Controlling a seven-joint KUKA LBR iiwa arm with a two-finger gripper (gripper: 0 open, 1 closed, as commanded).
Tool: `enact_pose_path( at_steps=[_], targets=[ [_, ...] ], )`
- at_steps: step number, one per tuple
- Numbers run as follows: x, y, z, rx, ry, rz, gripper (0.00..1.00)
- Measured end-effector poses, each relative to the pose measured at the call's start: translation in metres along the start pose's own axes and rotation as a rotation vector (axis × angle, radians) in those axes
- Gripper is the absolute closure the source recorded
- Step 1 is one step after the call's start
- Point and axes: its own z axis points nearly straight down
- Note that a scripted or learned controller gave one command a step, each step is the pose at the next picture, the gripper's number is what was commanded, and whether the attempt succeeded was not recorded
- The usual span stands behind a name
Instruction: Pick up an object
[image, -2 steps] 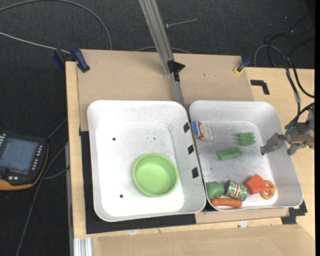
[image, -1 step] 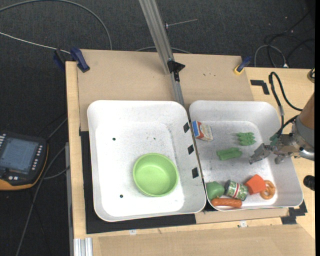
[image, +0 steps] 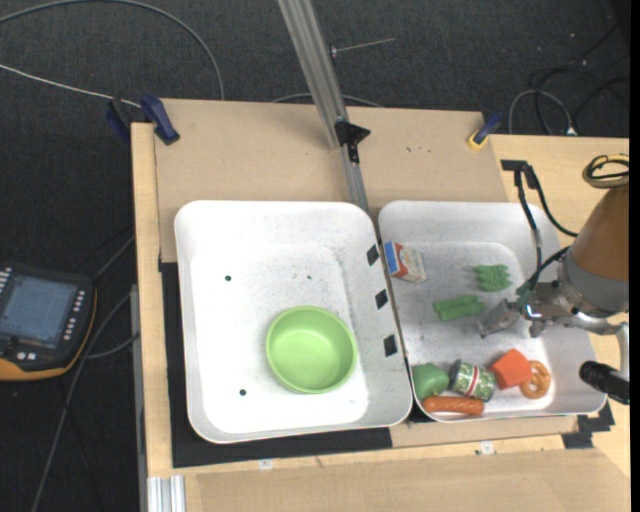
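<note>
My gripper (image: 497, 322) hangs low over the middle of the right bin (image: 440, 222), reaching in from the right. Just to its left lies a green block (image: 458, 308), close to the gripper tip; whether they touch cannot be told. A green ridged toy (image: 491, 277) rests a little farther back. A small red and white carton (image: 405, 262) lies near the bin's left wall. Along the front wall sit a green pepper (image: 430, 380), a small can (image: 470, 381), an orange cup (image: 511, 367), a pretzel (image: 537, 381) and a red sausage (image: 455, 405).
The left bin (image: 210, 250) holds a light green bowl (image: 311, 348) toward its front right. A metal pole (image: 322, 75) slants up from the gap between the bins. Cables (image: 535, 215) run along the right bin's far right side.
</note>
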Motion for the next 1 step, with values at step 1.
enact_pose_path(
  at_steps=[1],
  targets=[
    [0.0003, -0.0001, 0.0161, -0.003, -0.001, 0.000, 0.00]
  ],
)
